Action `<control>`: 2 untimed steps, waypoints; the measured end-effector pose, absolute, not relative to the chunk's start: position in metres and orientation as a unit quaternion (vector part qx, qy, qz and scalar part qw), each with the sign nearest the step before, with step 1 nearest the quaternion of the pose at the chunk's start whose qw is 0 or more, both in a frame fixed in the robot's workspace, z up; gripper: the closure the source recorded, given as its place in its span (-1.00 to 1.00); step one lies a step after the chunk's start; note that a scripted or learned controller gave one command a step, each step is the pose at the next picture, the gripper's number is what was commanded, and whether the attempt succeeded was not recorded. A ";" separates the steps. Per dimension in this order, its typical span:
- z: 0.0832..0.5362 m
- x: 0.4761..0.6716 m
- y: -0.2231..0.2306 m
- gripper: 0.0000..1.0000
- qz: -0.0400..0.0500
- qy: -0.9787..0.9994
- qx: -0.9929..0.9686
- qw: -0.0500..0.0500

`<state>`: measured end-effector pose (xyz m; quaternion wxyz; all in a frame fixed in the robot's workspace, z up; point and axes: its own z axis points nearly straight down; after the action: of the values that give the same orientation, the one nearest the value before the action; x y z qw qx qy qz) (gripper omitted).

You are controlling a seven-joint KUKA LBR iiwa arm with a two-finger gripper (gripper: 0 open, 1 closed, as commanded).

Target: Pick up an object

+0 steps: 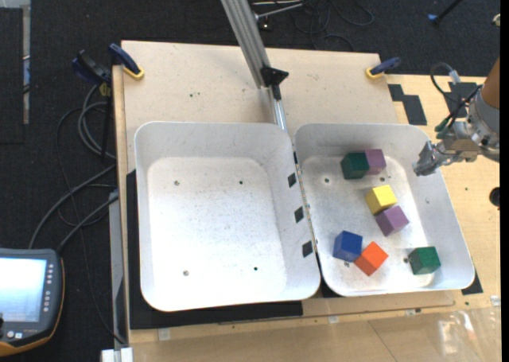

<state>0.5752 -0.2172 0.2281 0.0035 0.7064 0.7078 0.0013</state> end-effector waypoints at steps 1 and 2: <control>0.219 0.588 -0.168 1.00 0.001 0.710 0.704 0.000; 0.233 0.600 -0.113 1.00 0.002 0.710 0.704 0.001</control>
<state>0.6000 -0.1128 0.2327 0.0009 0.7039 0.7103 0.0017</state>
